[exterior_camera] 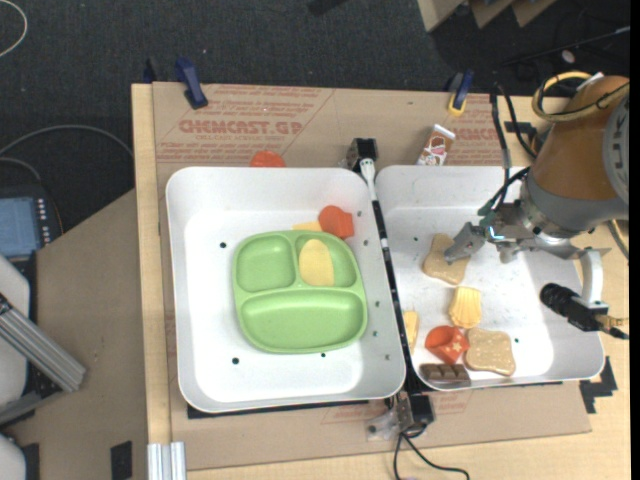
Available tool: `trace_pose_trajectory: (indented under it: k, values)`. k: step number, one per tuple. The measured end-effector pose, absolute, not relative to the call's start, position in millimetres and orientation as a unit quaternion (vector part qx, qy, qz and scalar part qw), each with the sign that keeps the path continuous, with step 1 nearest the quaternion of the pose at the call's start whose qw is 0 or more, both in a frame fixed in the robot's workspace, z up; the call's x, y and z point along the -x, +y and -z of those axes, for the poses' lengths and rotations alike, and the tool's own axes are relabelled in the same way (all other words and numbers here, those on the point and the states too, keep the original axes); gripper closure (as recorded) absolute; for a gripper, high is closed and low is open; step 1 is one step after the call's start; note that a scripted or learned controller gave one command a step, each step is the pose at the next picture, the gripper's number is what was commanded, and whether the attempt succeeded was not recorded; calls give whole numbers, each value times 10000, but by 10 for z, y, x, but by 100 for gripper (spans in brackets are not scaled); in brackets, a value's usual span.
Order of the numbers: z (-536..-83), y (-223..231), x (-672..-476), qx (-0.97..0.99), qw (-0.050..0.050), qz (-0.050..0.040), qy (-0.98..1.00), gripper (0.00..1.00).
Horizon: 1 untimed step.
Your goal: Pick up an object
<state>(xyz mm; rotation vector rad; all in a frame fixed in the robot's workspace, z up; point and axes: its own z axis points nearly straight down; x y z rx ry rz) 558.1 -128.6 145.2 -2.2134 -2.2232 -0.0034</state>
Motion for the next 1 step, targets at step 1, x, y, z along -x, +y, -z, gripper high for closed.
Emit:
trace_pose_trajectory:
  k: [1]
  values:
    - [-811, -1178, -5202, 7073, 35, -16, -7069, 0]
